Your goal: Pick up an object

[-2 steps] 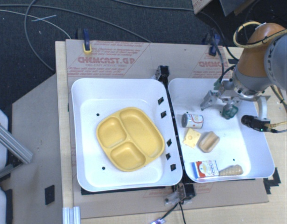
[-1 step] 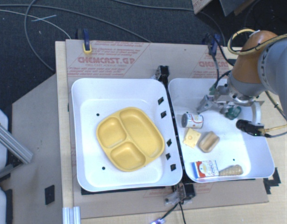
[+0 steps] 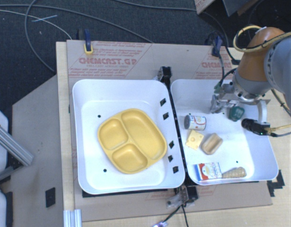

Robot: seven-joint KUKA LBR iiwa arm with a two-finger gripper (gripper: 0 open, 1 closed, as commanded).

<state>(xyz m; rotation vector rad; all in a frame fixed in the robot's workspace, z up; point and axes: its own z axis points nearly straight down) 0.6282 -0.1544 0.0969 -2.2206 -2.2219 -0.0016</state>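
Your gripper (image 3: 225, 103) hovers over the right bin's (image 3: 259, 169) far end, its grasp impossible to tell. The small can (image 3: 195, 122), cheese wedge (image 3: 194, 139) and bread roll (image 3: 211, 144) lie nearby; next, descend onto one.

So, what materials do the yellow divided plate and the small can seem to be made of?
The yellow divided plate looks like moulded plastic with a matte finish: uniform colour, soft rounded compartment edges. The small can seems to be metal with a printed label, judging by its grey end, though it could be a plastic toy.
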